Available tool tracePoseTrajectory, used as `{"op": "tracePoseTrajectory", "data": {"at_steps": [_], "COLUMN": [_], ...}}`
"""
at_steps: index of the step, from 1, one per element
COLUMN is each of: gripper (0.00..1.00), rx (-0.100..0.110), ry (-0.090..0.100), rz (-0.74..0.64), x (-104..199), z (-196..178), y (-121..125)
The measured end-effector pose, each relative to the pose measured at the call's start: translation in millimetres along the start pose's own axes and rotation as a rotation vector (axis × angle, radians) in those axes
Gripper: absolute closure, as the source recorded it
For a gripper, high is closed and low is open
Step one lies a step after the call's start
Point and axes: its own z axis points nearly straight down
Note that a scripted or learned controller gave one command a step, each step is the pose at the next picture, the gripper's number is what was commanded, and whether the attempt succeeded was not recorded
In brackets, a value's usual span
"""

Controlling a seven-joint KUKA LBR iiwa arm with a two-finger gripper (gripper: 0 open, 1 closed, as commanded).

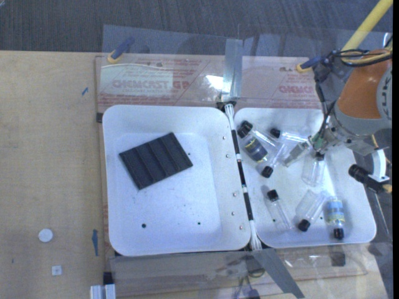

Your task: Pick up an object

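clear vial just below pincer

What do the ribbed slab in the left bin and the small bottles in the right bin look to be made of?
Ribbed slab: probably rubber or plastic, matte dark grey, no glare, moulded ridges. Small bottles: clear plastic or glass, since the white right bin shows through them, with black caps that look plastic.

Two white bins, one ridged black block, perhaps seven clear vials.
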Motion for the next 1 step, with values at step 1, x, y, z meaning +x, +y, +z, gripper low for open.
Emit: {"op": "tracePoseTrajectory", "data": {"at_steps": [1], "gripper": [0.0], "rx": [0.002], "ry": [0.003], "rz": [-0.057], "x": [41.5], "z": [-42.0], "y": [-112.3]}}
